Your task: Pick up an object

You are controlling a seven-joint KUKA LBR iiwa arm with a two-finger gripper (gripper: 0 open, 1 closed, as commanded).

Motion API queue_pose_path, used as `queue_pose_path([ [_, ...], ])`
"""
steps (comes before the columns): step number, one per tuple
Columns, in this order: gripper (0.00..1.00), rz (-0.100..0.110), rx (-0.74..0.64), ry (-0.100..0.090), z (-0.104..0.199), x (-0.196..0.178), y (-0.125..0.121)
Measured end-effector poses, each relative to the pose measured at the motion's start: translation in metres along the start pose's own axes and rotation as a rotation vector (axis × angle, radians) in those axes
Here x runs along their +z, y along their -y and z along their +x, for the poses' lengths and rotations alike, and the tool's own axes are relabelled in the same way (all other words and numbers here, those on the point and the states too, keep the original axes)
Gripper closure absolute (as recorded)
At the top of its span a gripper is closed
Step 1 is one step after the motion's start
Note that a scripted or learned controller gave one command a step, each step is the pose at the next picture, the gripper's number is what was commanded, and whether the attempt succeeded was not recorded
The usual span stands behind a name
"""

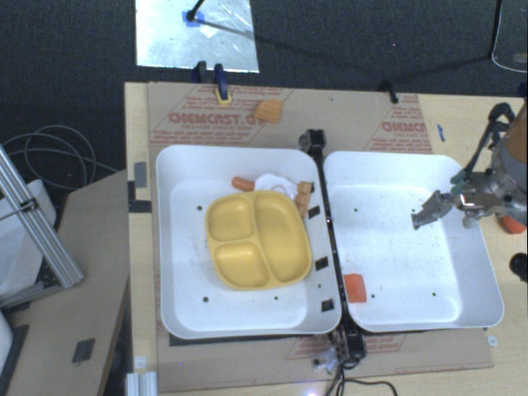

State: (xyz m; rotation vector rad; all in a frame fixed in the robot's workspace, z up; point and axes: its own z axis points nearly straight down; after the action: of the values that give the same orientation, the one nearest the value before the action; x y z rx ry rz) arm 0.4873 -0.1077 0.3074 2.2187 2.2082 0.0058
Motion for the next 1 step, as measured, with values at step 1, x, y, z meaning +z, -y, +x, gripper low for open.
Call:
queue_pose_path([
  [1, 0.0, 0.011, -0.014, -0.008, 0.0728, 0.0408, 0.0011],
])
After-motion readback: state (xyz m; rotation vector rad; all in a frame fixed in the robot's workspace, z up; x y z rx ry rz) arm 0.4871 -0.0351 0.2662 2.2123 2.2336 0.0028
